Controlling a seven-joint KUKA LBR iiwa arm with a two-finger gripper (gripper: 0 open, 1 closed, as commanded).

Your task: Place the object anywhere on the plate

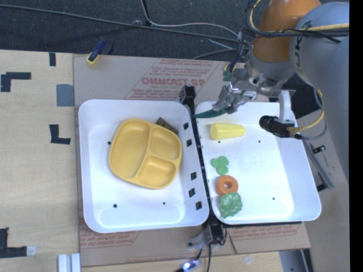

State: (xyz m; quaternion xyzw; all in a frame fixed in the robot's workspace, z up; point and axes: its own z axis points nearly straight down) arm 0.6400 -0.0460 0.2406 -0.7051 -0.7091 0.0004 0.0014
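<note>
Nothing has reached the plate (145, 153) yet; it sits bare in the left bin (93, 169), a small dark thing (165, 123) poking out behind its far edge. The gripper (228, 103) hangs over the far left corner of the right bin (295, 180), and I cannot tell how its jaws stand or whether the teal bit (205, 114) below is held. The corn (227, 131), broccoli (220, 165), donut (227, 185) and leaf (230, 204) all lie in that bin, so the whole carry looks left to do.

Red print on the cardboard sheet (170, 78) reads "CHEMCAST GP", partly blurred.
</note>
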